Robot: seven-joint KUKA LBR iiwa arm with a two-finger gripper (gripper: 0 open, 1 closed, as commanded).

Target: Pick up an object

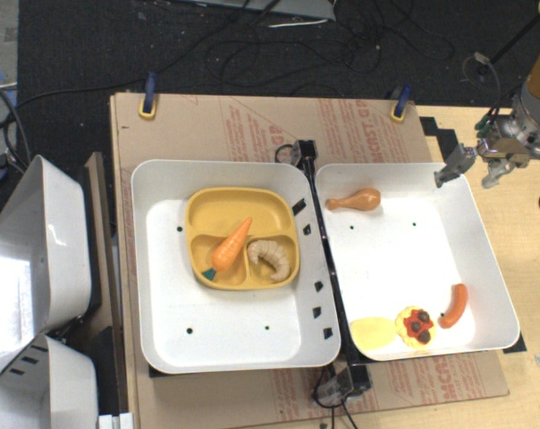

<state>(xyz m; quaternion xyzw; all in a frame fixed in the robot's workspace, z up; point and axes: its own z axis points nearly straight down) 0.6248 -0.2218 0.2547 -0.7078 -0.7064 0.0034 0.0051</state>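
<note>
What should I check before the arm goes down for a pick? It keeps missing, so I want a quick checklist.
1. Pincer holds nothing: ok, its fingers are spread with nothing between them.
2. Pincer over a target: not ok, it sits at the right bin's far right corner, off every item.
3. Nearest item free: ok, the drumstick lies alone on the bin floor.
4. Sausage graspable: cannot tell, it lies close to the wall and the pizza.
5. Carrot and shrimp: not ok, they lie side by side in the yellow tray.

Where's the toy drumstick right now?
The drumstick lies in the right bin, near its top-left corner, close to the divider between bins.
</note>
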